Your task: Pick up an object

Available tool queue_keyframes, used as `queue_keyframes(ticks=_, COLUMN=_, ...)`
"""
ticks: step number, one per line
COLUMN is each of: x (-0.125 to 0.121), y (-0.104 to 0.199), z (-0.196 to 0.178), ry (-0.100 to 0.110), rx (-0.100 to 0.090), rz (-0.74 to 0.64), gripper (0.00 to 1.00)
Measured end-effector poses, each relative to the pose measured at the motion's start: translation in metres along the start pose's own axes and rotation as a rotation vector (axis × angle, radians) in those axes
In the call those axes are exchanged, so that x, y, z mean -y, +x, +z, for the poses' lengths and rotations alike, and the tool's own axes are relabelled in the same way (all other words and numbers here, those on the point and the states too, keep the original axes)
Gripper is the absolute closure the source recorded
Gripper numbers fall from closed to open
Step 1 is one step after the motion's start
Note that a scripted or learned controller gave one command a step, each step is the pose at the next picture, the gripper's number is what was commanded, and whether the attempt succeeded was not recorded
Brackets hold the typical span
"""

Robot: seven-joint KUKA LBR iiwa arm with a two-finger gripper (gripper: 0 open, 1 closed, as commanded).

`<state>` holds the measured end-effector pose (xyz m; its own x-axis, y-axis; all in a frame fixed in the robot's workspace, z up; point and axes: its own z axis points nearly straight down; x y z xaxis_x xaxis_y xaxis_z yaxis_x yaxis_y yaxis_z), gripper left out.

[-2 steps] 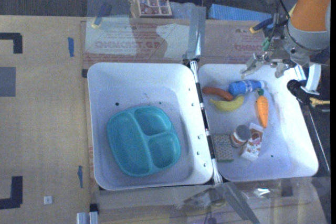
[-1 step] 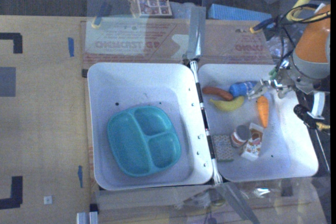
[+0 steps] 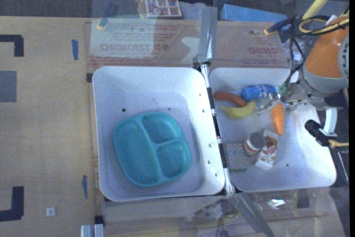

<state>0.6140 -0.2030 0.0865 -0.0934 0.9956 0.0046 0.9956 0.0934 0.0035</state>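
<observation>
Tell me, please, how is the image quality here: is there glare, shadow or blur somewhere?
Camera view: soft overall, small items in the right bin lack fine detail; the gripper near the banana is blurry; the clear sheets behind the bins catch pale glare; the teal tray casts a faint shadow in the left bin.

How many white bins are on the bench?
2. One shallow white plastic bin sits on the left and holds a teal divided tray. The other white bin sits right beside it, holding toy food. No others visible.
</observation>
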Motion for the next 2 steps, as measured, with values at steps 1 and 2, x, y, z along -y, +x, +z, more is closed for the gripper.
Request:
queue_keyframes(ticks=1, x=-0.001, y=-0.003, z=-0.013, ry=-0.006, rx=0.007, rz=0.001, gripper=1.00)
queue_keyframes(ticks=2, x=-0.055, y=0.009, z=-0.118, ry=0.001, rx=0.007, rz=-0.147, gripper=1.00)
